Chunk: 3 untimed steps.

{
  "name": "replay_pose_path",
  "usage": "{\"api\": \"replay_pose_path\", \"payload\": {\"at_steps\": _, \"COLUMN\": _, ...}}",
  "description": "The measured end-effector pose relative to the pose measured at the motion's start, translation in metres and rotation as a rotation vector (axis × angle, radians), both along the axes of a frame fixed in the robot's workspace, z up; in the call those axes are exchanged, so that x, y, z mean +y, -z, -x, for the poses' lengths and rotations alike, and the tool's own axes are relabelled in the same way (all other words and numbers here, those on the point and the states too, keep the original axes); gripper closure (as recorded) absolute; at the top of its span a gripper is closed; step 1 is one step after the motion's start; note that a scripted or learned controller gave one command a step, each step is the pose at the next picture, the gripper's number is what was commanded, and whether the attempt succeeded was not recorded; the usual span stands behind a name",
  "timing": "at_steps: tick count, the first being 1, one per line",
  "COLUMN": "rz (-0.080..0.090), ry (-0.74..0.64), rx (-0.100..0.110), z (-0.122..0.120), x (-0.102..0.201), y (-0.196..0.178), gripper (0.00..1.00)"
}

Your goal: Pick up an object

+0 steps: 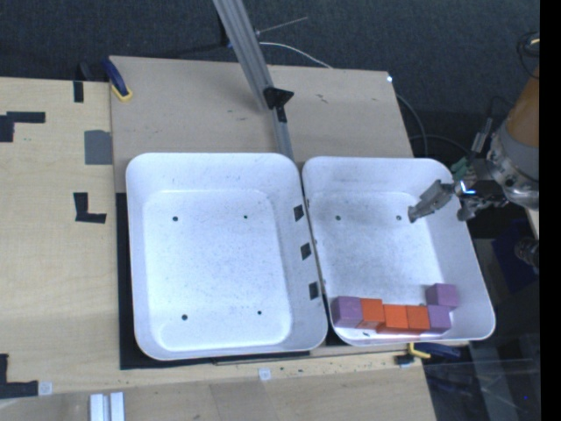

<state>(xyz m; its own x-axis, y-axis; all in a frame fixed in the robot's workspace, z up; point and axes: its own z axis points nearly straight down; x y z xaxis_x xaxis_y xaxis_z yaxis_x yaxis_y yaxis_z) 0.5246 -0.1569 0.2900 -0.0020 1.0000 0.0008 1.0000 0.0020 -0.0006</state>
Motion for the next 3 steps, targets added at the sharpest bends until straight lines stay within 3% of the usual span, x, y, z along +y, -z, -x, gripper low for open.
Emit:
{"api": "replay_pose_path", "payload": {"at_steps": 1, "rz": -0.002, "ry": -0.004, "rx": 0.009, "z": -0.029, "x": 0.076, "y": 0.103, "gripper": 0.00}}
{"api": "replay_pose_path", "payload": {"at_steps": 2, "rz": -0.002, "ry": -0.008, "rx": -0.001, "z": -0.061, "x": 0.169, "y": 0.094, "gripper": 0.00}}
{"api": "replay_pose_path", "payload": {"at_steps": 3, "rz": -0.001, "ry": -0.006, "rx": 0.000, "z": -0.088, "x": 0.225, "y": 0.099, "gripper": 0.00}}
